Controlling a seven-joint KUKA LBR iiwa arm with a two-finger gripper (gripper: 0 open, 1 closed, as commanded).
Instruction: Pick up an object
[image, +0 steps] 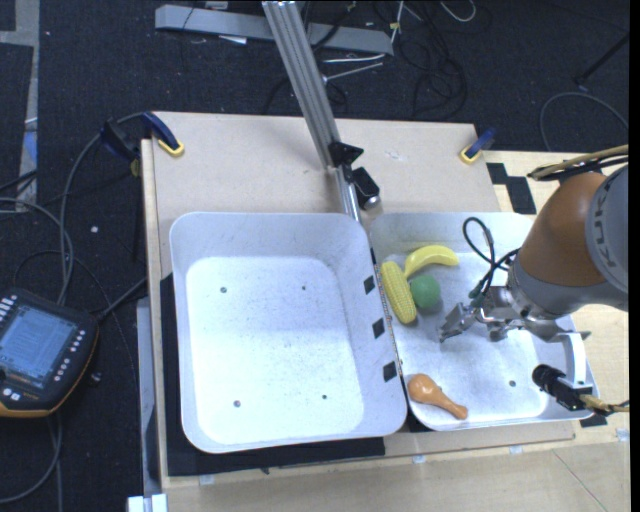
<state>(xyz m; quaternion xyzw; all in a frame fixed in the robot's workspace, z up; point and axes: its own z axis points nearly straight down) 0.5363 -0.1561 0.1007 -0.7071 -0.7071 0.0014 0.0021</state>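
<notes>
In the right bin (500, 405) lie a yellow banana (431, 259), a corn cob (398, 291), a green ball (426, 292) and an orange gourd-shaped toy (436, 393). My gripper (470, 322) hangs over the middle of that bin, just right of the green ball and above the orange toy. Its fingers stand apart with nothing between them. The arm's grey body and orange band (565, 240) cover the bin's right side.
The left bin (200, 250) sits beside the right one, sharing a raised rim with black clips (380, 325). A slanted metal pole (310, 90) rises behind the bins. A teach pendant (35, 350) rests off the bench at left.
</notes>
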